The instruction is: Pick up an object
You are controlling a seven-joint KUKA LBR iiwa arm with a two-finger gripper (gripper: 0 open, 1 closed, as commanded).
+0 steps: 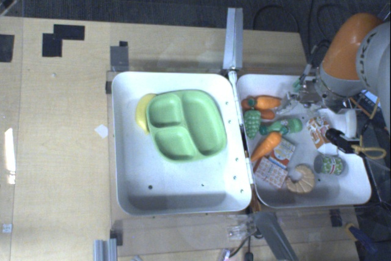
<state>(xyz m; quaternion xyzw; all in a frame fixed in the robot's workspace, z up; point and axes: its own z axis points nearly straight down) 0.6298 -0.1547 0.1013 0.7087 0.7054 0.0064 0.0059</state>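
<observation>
**Nothing lifted yet: arm sits over the right bin's far corner**

The left bin [122, 150] carries a green divided plate [185, 124] with something yellow [143, 112] poking out beneath its left edge. The right bin [360, 192] is crowded with toy food. The arm [351, 58] leans in over that bin's upper right, and its gripper [303, 93] hovers there with nothing visibly in it; whether it is apart or closed I cannot tell. The nearest candidate, the upper carrot [267, 102], lies just left of it, a second carrot [266, 145] lower down, so the pick seems not yet made.

A matt green plastic divided tray [185, 124] is seen in a smooth white bin [131, 150]; pale wood-grain bench [55, 150] is shown.
</observation>
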